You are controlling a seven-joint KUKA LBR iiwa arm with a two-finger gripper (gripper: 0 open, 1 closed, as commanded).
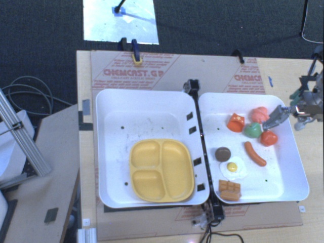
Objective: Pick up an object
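The right bin (pixel 288 186) holds several toy foods. An orange piece (pixel 235 122), a pink piece (pixel 259 114), a green piece (pixel 252 130) and a red piece (pixel 269 137) cluster at its far right. My gripper (pixel 275 119) reaches in from the right edge and hangs low over this cluster, just above the red piece and beside the green and pink ones. Nothing is visibly lifted by it. A red sausage (pixel 255 153), a brown disc (pixel 223 154), a fried egg (pixel 233 168) and a waffle (pixel 229 190) lie nearer the front.
A yellow divided plate (pixel 162 169) lies in the left bin (pixel 116 115). A black divider with clips (pixel 197 135) runs between the bins. A shiny metal sheet (pixel 120 14) lies on the floor beyond the bench.
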